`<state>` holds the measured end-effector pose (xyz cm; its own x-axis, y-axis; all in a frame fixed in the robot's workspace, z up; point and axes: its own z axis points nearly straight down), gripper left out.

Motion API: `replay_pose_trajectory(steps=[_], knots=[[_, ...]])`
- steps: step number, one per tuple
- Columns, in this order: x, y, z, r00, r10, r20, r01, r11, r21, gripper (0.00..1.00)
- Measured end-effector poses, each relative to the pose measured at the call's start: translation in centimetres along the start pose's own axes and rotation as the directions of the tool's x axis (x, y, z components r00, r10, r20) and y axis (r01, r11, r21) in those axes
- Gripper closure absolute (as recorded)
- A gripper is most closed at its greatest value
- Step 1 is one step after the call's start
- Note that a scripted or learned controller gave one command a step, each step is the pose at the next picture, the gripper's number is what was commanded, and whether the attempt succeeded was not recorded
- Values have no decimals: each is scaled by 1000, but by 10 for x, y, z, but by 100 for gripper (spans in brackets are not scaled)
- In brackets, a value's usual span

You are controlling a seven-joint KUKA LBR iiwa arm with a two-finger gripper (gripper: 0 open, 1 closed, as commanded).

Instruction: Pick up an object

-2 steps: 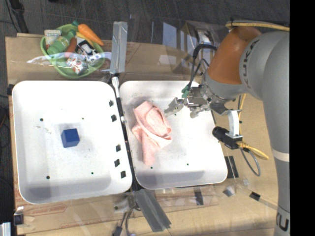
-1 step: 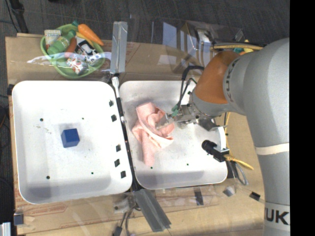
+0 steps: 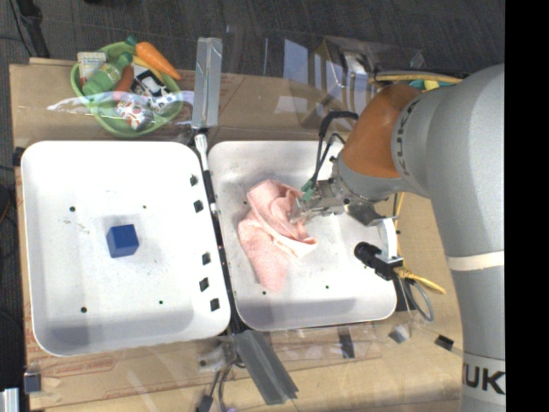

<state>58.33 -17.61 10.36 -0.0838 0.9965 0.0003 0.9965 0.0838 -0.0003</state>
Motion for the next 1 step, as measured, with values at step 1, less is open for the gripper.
replay_pose_trajectory(steps=[1], knots=[[0,0,0,1000,0,0,0,1000,0,0]])
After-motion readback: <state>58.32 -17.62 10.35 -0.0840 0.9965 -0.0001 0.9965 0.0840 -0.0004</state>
